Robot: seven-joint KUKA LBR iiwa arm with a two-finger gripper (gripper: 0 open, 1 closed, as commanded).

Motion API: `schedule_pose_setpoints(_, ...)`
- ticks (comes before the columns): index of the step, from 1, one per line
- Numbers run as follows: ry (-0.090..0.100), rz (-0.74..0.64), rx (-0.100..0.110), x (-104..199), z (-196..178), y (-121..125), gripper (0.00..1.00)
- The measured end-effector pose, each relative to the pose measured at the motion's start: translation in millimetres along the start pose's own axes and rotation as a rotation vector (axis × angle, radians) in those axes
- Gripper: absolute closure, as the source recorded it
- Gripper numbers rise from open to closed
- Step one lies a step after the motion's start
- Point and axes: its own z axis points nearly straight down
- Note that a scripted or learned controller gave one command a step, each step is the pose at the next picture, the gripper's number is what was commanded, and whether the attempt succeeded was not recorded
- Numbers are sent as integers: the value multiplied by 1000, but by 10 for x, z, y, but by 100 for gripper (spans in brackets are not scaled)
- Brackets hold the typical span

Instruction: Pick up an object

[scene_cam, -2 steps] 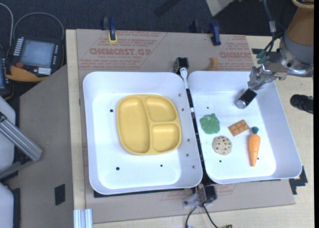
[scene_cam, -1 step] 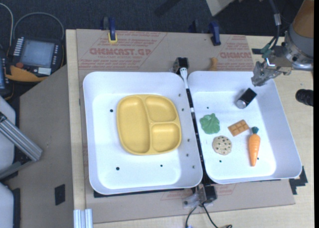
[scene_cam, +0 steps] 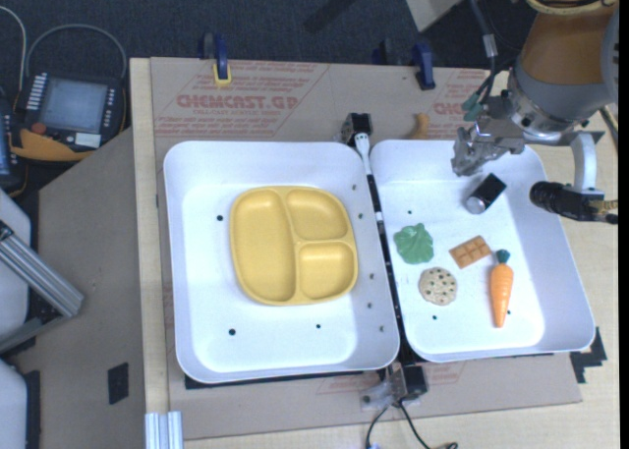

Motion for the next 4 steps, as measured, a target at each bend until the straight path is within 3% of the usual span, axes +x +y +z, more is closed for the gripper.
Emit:
schedule_pose_setpoints(2, -1, 0, -6, 1032, 177, 262, 100)
schedule_pose_setpoints(3, -2, 2, 0, 1450, 331, 278, 100)
schedule_pose_setpoints(4, -3, 3, -5, 1668, 380, 360, 100)
